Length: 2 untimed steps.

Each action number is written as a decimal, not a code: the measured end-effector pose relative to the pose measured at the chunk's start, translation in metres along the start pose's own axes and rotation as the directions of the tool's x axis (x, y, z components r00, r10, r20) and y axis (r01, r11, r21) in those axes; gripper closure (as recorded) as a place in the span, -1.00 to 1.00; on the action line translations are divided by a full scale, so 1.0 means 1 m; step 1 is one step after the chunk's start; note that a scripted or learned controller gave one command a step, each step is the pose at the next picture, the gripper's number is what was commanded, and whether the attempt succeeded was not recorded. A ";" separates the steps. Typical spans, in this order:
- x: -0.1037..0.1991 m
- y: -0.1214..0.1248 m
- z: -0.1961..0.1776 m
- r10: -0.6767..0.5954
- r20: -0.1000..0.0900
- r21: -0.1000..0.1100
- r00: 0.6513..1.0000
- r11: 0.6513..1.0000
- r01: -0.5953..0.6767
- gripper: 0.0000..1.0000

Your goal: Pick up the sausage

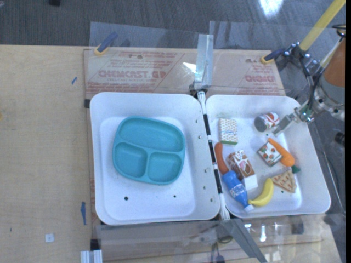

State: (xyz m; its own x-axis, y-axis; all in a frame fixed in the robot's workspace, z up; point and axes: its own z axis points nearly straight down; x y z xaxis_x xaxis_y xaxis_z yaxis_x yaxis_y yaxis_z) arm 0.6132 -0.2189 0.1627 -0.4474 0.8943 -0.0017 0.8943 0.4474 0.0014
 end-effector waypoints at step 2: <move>0.061 -0.014 0.074 -0.085 0.003 -0.005 0.996 0.996 0.085 -1.00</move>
State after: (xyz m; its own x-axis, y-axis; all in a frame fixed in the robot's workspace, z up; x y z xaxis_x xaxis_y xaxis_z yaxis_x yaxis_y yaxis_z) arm 0.5734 -0.1706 0.0884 -0.5217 0.8531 -0.0050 0.8531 0.5217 0.0058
